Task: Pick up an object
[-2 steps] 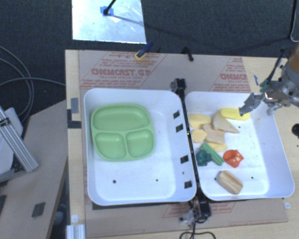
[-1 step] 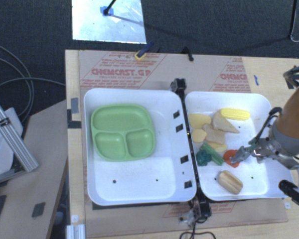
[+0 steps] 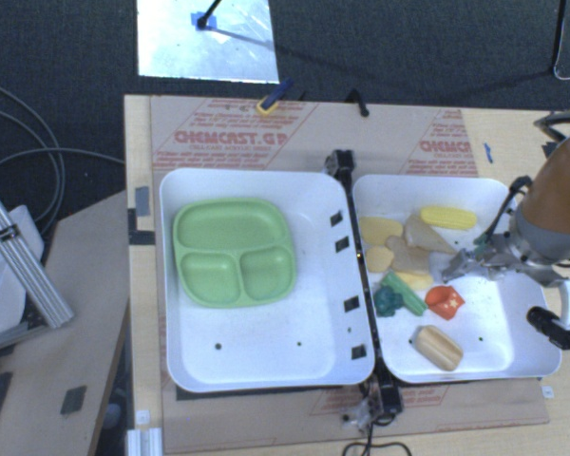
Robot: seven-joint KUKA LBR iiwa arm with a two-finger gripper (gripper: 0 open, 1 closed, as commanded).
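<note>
At the right of the frame, the gripper [image 3: 453, 268] is low in the right bin [image 3: 527, 354], among a small pile of toy food.

Its tip is just above the red piece [image 3: 445, 300] and beside the pale tan piece [image 3: 426, 233]; whether the fingers are open or closed I cannot tell, and nothing is seen clearly between them. Around this spot lie a yellow corn cob [image 3: 448, 218] near the upper wall, flat yellow pieces [image 3: 381, 232] toward the bin's left side, a green vegetable [image 3: 402, 294] touching a darker teal piece [image 3: 387, 301], and a tan bread roll [image 3: 437, 347] lower down, apart from the others. The grey arm [image 3: 559, 207] with its orange band enters from the right edge. Left of centre, the left bin [image 3: 266, 354] holds a green divided plate [image 3: 235, 252] in its upper left part.
</note>
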